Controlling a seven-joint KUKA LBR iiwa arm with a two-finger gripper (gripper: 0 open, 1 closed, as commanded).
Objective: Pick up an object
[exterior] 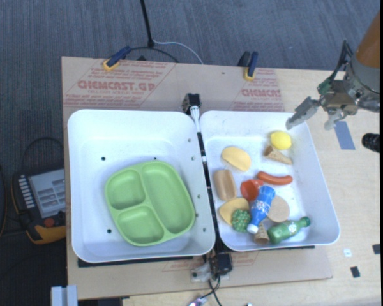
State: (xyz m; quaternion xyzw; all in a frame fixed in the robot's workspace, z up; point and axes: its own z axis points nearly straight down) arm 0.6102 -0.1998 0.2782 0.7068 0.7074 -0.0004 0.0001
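The right bin (319, 171) holds several toy foods: a yellow lemon (280, 139), an orange-yellow piece (235, 158), a red sausage (274, 178), a hot dog bun (225, 185), a red pepper (248, 189), a blue bottle (262, 205), a broccoli (240, 220) and a green bottle (286, 229). My gripper (318, 126) hangs above the bin's far right corner, up and to the right of the lemon. It is open, with one finger (299, 116) pointing left toward the lemon, and nothing sits between the fingers.
The left bin (89, 145) carries a green divided plate (150, 203). Two clamps (117, 57) (249, 65) grip the board's far edge. A black clip (191, 102) sits where the bins meet. Electronics (41, 199) lie off the bench at left.
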